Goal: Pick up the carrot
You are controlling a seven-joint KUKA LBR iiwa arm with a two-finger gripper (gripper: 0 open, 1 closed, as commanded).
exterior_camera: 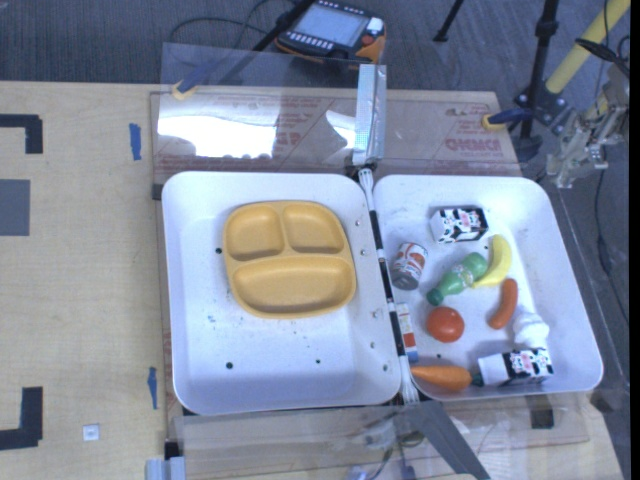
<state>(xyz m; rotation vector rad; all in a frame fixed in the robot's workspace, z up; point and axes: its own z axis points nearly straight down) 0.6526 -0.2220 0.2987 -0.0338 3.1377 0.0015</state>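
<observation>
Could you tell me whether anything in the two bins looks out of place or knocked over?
Nothing is spilled or damaged. The soda can and the cow-print bottle lie on their sides, and the carrot sits tight against the right bin's front-left corner. The yellow tray lies flat.

Orange carrot point(441, 375), red tomato point(445, 323), yellow banana point(497, 260), green bottle point(457, 278), black-and-white cow-patterned carton point(459, 224), yellow tray point(289, 257).

Parked out at the far right edge, up in the upper half, well off to the side of the bins point(540, 193). Showing as a pale metal gripper point(585, 146) with cables trailing (blurred, too small for detail). Touching nothing there.
</observation>
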